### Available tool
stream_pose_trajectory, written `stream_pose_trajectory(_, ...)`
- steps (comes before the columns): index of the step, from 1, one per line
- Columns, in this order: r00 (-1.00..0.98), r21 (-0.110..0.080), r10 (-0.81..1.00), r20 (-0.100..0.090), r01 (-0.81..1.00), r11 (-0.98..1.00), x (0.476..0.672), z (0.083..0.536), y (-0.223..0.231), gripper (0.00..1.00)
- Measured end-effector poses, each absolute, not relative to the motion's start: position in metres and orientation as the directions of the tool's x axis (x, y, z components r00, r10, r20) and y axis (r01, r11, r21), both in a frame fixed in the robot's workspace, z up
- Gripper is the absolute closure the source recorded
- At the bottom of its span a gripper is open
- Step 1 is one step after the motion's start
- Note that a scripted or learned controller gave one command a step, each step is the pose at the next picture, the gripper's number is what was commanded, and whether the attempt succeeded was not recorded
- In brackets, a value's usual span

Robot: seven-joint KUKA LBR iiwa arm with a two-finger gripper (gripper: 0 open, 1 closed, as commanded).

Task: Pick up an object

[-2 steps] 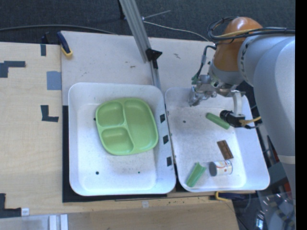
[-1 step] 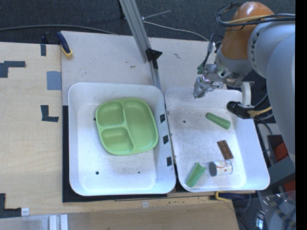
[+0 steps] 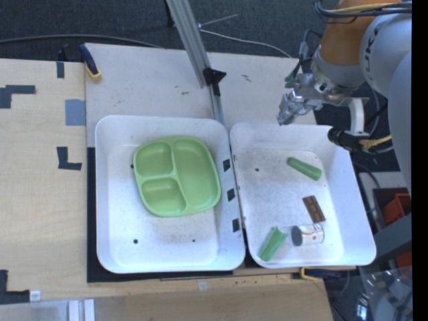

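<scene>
- Nearest the camera, in the right bin (image 3: 351, 179), lie a green stick (image 3: 272, 244) and, just beside it, a small clear bottle (image 3: 307, 234) with a dark cap.
- Behind these rests a brown bar (image 3: 313, 208), then a green cylinder (image 3: 304, 168) nearer the far wall.
- The left bin (image 3: 114, 179) holds a green divided plate (image 3: 177, 176).
- Farthest off, the gripper (image 3: 289, 112) hangs over the right bin's far rim, carrying nothing; whether it is released or clenched cannot be told.
- Likely risks: a descent here would strike the rim, and the stick and bottle sit close enough that a grab could nudge one aside or roll it away.
</scene>
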State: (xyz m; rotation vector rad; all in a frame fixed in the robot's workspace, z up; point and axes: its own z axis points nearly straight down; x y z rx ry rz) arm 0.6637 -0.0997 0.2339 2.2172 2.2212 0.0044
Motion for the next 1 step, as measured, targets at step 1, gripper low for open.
stream_pose_trajectory(1, -0.007, -0.001, 1.000, 0.002, 1.000, 0.007, 0.6538, 0.2387, -0.0406, 1.00)
